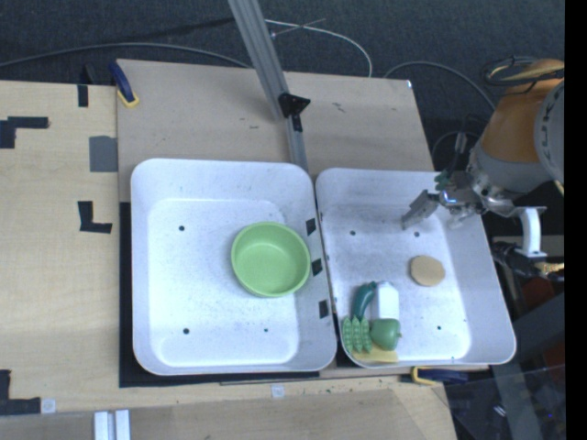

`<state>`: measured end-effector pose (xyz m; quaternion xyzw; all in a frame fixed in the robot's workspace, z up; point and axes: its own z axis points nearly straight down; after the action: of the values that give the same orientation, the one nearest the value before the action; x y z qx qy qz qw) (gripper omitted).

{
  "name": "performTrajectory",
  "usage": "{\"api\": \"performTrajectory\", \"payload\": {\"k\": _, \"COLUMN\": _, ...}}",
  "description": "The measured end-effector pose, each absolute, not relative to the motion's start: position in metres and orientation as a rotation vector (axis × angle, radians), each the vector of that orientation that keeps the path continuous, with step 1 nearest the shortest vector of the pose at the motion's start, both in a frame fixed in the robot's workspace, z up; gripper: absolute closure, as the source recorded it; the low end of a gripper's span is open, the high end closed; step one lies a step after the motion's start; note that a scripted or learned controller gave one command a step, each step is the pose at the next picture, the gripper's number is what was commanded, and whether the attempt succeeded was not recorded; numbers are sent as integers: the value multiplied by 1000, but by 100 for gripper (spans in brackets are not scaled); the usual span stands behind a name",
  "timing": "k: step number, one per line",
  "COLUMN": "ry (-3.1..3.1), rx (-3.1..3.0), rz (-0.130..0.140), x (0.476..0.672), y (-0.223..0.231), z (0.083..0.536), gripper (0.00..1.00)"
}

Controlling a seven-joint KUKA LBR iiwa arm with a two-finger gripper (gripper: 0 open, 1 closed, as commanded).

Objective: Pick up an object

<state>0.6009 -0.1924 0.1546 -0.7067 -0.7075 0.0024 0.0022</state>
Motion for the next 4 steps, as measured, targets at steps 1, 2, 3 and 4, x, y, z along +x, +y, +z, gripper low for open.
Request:
{"api": "performTrajectory", "payload": {"k": 1, "ry": -2218, "rx": -2217, "rz": 8, "x": 596, "y": -202, "z": 100, "gripper": 0}}
{"api": "performTrajectory", "payload": {"k": 2, "ry": -2223, "rx": -2217, "rz": 3, "x": 598, "y": -201, "z": 113, "gripper": 100}}
{"api": "performTrajectory", "payload": {"k": 3, "ry": -2225, "rx": -2221, "rz": -2, "x": 598, "y": -201, "z": 156, "gripper": 100}}
{"api": "performTrajectory", "payload": {"k": 4, "ry": -2228, "rx": -2223, "rz": -4, "x": 600, "y": -199, "z": 220, "gripper": 100}}
